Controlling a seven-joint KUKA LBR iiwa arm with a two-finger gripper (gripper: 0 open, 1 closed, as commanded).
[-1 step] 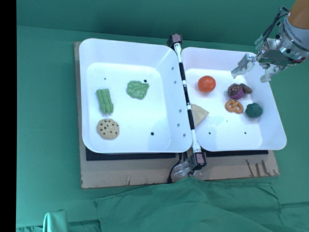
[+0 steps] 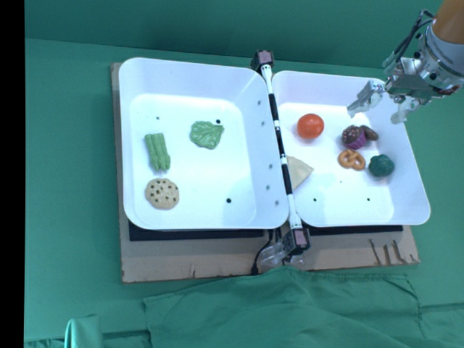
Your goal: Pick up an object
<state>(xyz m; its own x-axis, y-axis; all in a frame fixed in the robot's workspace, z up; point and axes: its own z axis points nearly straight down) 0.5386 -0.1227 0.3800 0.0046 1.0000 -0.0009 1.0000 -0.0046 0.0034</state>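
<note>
The right bin (image 2: pixel 406 209) holds a red tomato (image 2: pixel 310 125), a purple-brown muffin (image 2: pixel 356 135), an orange pretzel (image 2: pixel 352 159), a dark green broccoli piece (image 2: pixel 381 165) and a tan wedge (image 2: pixel 297 172) against its left wall. In the left bin (image 2: pixel 138 75) lie green asparagus (image 2: pixel 157 151), a lettuce leaf (image 2: pixel 206 134) and a chocolate-chip cookie (image 2: pixel 162 193). My gripper (image 2: pixel 382 104) hangs above the far right corner of the right bin, open, with nothing between its fingers. It is up and to the right of the muffin.
Both bins rest on a brown cardboard sheet (image 2: pixel 181 270) over green cloth. A black-and-white hinge strip (image 2: pixel 279 151) runs between the bins. Folded green cloth (image 2: pixel 290 310) lies at the front.
</note>
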